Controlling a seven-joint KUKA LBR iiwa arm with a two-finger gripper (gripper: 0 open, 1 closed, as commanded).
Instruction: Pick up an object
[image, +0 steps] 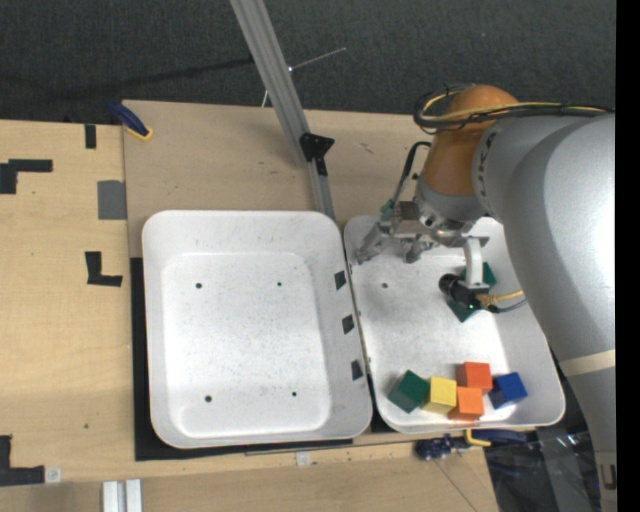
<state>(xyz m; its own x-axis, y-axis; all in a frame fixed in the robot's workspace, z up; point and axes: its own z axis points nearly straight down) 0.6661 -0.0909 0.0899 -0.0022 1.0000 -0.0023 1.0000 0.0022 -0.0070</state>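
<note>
Looks like the approach step to me. The pincer (397, 240) hangs over the far end of the right bin (415, 335); can't tell if it's released or clenched. The blocks are bunched at the near end, well apart from it. Next move, I'd guess: slide over and drop onto an outer one, like the green block (408, 390) or blue block (508, 388).

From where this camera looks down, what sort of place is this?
Probably a robotics lab's test bench: a grey robot arm reaches over a white bin holding coloured blocks, beside a second white bin.
</note>
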